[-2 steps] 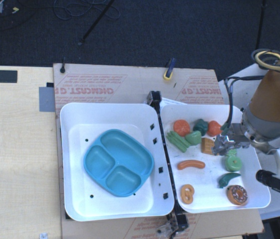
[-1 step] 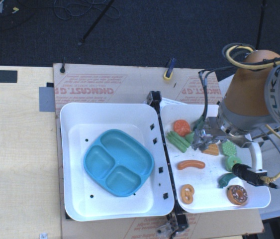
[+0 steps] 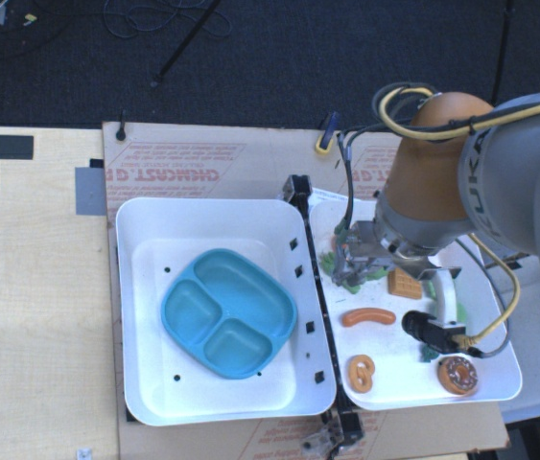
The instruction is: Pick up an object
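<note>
Reaching in from the right, the arm has its end effector low in the right bin, at that bin's far left corner, close to the divider shared with the left bin.

Condition of end effector: its tip is masked by the wrist housing and by clutter beneath it. Whether it is released, clenched or grasping anything cannot be told from this angle.

Contents, right bin: a green leafy piece directly at and partly under the end effector; an orange cracker-like square just beside it; a sausage lying lengthwise nearer the camera; a pretzel and a doughnut along the near wall, well apart from each other.

Contents, left bin: one blue divided plate, lying flat.

Assessment: the green leafy piece is the likely object of this attempt, given its position. It appears to be a light toy food item, thin and possibly flexible, so it may fold or slip from a shallow pinch. Hold should be taken across its thickest bunched part, not at a flat edge.

Alternative: the sausage looks light, rounded and fairly stiff, with free floor on both sides. A grip across its middle would be the more dependable choice.

Risk noted: the cracker-like square sits close enough to be nudged or caught with the leaf.
</note>
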You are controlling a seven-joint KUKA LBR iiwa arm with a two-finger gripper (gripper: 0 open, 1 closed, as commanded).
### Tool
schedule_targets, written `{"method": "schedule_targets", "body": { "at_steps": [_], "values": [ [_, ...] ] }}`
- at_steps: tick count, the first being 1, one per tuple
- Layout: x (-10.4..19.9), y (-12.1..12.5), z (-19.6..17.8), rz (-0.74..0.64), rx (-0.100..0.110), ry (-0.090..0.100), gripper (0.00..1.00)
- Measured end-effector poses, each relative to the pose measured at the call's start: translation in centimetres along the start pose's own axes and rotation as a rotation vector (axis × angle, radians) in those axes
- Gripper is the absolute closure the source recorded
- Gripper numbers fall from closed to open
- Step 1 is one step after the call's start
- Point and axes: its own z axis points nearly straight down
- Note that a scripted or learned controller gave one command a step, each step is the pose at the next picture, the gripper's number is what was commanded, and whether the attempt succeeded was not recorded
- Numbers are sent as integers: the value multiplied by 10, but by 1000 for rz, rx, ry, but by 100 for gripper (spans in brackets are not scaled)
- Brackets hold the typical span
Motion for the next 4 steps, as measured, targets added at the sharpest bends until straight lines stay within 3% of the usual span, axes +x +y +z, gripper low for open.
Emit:
{"method": "schedule_targets", "body": {
  "at_steps": [1,2,4],
  "values": [
    [49,4,-15,1,-1,-1,100],
    [79,14,-18,2,-1,-1,100],
    [82,8,0,4,2,-3,100]
  ]
}}
